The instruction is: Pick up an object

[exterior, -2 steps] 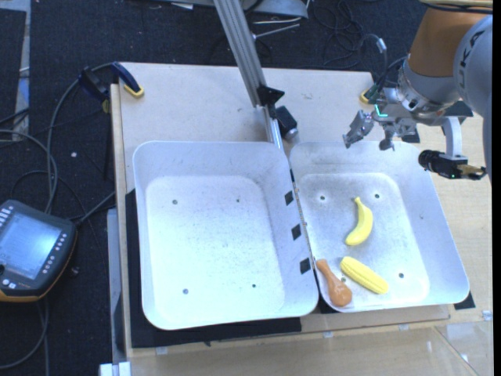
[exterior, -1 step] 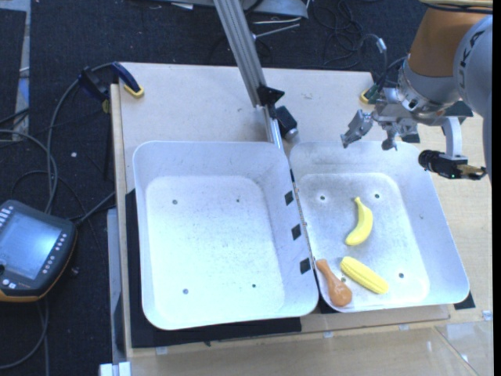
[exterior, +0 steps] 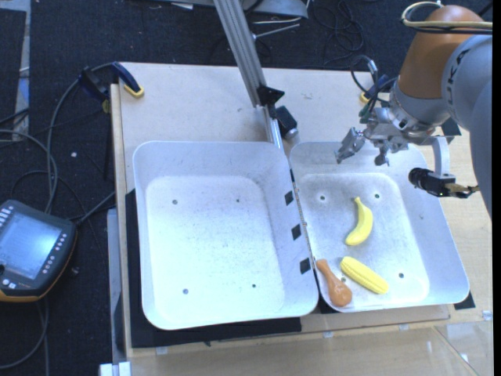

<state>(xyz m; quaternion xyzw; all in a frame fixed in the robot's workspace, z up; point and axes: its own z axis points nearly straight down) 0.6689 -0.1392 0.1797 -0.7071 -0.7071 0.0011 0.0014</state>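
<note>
From the camera above, you see the grey arm with the orange band (exterior: 438, 53) reaching in from the right side. Its two-finger gripper (exterior: 362, 151) hangs over the far edge of the right shallow white bin (exterior: 438, 249). The fingers (exterior: 347, 146) stand apart, quite open, and nothing is between them.

In this right bin you find three things. A curved yellow banana (exterior: 360, 222) lies near the middle. Closer to you, a yellow corn-shaped toy (exterior: 364, 276) lies at a slant, and just beside it, at the near left corner, is an orange carrot-shaped toy (exterior: 334, 283). All three are well apart from the gripper.

The left shallow white bin (exterior: 149, 210) sits beside the right one on the pale wooden worktop (exterior: 196, 100). A grey handheld control pendant (exterior: 31, 249) lies on the dark floor at the left.
</note>
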